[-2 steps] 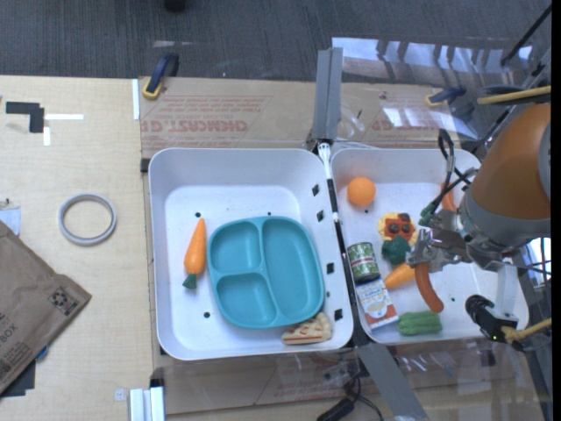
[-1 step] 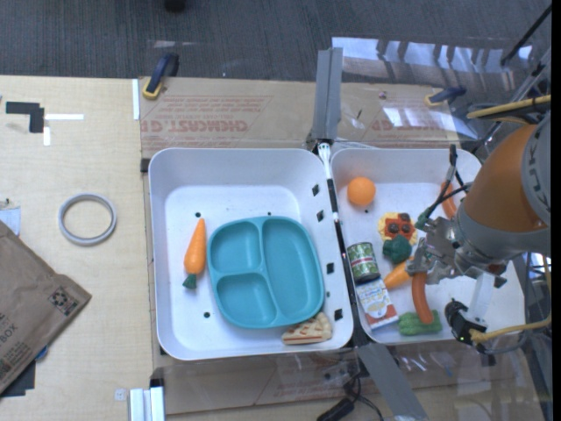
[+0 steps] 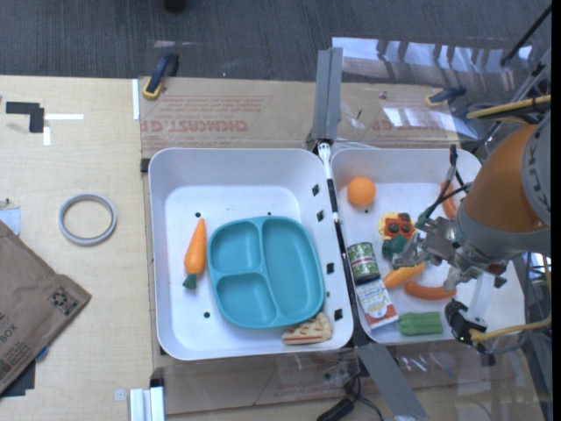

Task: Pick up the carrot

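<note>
An orange carrot (image 3: 195, 246) with a green stub lies in the left bin (image 3: 166, 191), between the bin's left wall and the teal divided plate (image 3: 266, 271). My gripper (image 3: 414, 254) is low over the middle of the right bin (image 3: 399, 163), far to the right of that carrot. A short orange carrot-like piece (image 3: 402, 276) lies just under and in front of the gripper. From this angle I cannot make out whether it touches the gripper. The arm's grey wrist and orange band (image 3: 501, 187) cover the right side of that bin.
In the right bin lie an orange ball (image 3: 360, 191), a small colourful toy (image 3: 398, 227), a dark can (image 3: 361, 262), a printed packet (image 3: 375, 304), a curved orange-red piece (image 3: 429, 292) and a green piece (image 3: 421, 324). A waffle-like toy (image 3: 307, 331) rests by the plate's front edge.
</note>
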Controlling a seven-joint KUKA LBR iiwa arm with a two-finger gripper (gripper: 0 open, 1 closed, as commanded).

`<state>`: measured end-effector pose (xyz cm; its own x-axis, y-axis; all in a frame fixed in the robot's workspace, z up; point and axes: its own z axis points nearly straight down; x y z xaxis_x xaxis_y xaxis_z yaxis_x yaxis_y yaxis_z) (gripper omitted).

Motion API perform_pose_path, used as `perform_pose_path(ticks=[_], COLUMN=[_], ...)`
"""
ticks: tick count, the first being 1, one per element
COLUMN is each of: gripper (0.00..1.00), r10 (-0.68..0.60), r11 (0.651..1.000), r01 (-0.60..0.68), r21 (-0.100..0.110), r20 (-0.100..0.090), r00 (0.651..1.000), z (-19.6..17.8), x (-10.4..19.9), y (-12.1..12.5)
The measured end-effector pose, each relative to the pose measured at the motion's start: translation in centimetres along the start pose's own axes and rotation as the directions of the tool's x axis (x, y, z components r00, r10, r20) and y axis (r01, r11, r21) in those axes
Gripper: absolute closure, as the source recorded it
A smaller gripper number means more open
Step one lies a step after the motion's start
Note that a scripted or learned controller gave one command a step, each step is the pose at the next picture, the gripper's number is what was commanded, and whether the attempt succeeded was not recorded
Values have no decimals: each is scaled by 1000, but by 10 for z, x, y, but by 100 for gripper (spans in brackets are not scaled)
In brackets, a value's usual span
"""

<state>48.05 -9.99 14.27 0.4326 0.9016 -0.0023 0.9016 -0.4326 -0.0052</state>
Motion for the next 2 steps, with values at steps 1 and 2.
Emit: perform_pose_path(ticks=[1, 2], gripper=[0, 100], r10=[-174, -173], r11=[985, 985], r01=[174, 173], r21=[-2, 1], r20=[0, 0], r00=[985, 985], z=[52, 44], x=[1, 0], y=[31, 31])
